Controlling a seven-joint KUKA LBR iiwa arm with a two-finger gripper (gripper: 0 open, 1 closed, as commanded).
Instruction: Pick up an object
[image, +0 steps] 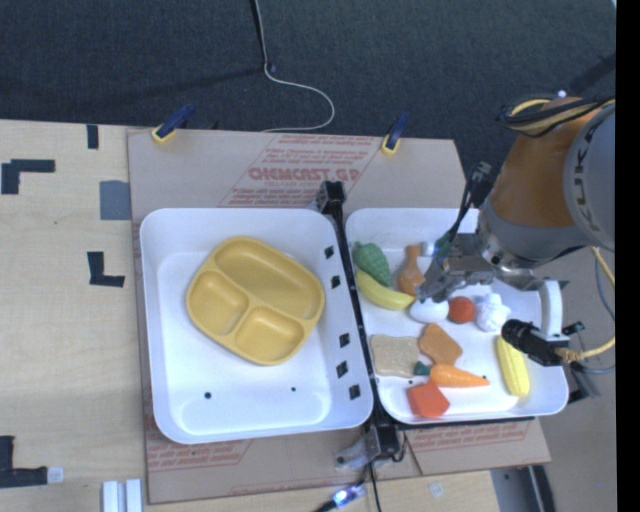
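Note:
The right bin (540, 405) holds several toy foods: a green vegetable (373, 261), a yellow banana (381, 291), a tan drumstick (410, 268), a small red ball (461, 310), white pieces (490, 312), a slice of bread (394, 354), an orange-brown piece (439, 343), a carrot (459, 377), a red piece (428, 400) and a corn cob (514, 367). My gripper (436, 288) hangs low over the middle of this bin, between the drumstick and the red ball, just above a white piece (430, 311). Its fingertips are too dark to make out.
The left bin (170, 400) carries a yellow divided plate (255, 299). A black divider (343, 290) runs between the bins. The grey and orange arm (545, 195) covers the right bin's upper right corner. Cardboard lies beneath both bins.

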